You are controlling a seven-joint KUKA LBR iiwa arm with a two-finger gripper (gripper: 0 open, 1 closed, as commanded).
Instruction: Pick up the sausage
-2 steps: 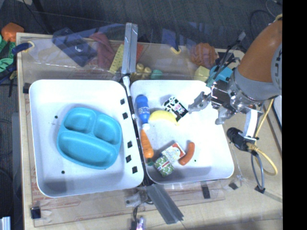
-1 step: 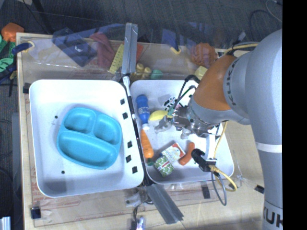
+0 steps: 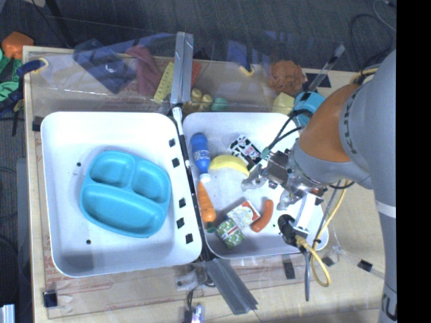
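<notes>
The small, smooth red-orange toy sausage (image 3: pixel 262 216), likely light and slippery, lies just below the gripper (image 3: pixel 268 177), whose state I cannot tell; grasp mid-length.

Sausage (image 3: pixel 262 216): a short, reddish-orange link with rounded ends, lying flat on the floor of the right-hand bin (image 3: pixel 222 123), near its front wall. It lies tilted, upper end to the right, just beside a small carton (image 3: pixel 237 225).

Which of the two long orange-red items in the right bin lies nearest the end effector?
The reddish-orange sausage, lying just below the end effector; the orange carrot lies farther off, along the bin's left wall.
</notes>
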